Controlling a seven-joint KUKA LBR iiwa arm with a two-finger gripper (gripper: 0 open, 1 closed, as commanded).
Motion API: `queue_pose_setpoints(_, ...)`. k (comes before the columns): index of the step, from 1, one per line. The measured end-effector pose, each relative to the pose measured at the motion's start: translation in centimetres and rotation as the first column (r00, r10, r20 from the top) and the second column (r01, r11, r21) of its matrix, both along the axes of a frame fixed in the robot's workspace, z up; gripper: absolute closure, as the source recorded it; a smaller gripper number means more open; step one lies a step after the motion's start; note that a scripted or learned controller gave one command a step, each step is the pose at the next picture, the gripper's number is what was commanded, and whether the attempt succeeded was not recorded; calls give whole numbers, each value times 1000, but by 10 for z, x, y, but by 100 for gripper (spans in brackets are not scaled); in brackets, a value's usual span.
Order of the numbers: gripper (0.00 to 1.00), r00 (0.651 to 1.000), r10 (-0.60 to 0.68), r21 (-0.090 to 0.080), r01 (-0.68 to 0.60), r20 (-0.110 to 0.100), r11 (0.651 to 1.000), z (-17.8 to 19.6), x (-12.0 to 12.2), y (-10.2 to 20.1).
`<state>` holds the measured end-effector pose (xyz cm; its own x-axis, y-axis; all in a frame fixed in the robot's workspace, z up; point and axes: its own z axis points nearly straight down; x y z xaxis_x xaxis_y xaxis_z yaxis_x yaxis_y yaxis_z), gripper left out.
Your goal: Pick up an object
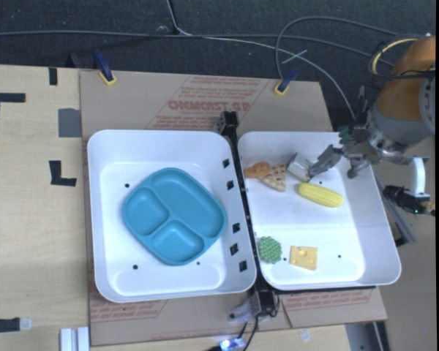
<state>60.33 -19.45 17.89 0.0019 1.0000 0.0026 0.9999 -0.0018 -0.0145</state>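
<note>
In the right bin [373,218] your gripper [301,168] hovers low between the pizza [269,174] and the corn [320,194], placed to take either; you cannot tell how it is set, and it holds nothing visible.

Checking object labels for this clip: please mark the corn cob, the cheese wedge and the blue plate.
corn cob [320,194], camera view, middle of the yellow cob.
cheese wedge [303,257], camera view, centre of its top face.
blue plate [141,191], camera view, rim at its upper left edge.
</note>
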Motion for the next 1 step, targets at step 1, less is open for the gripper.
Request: queue_pose_setpoints(1,0,1000,3,-3,-3,13,1000,8,3,0)
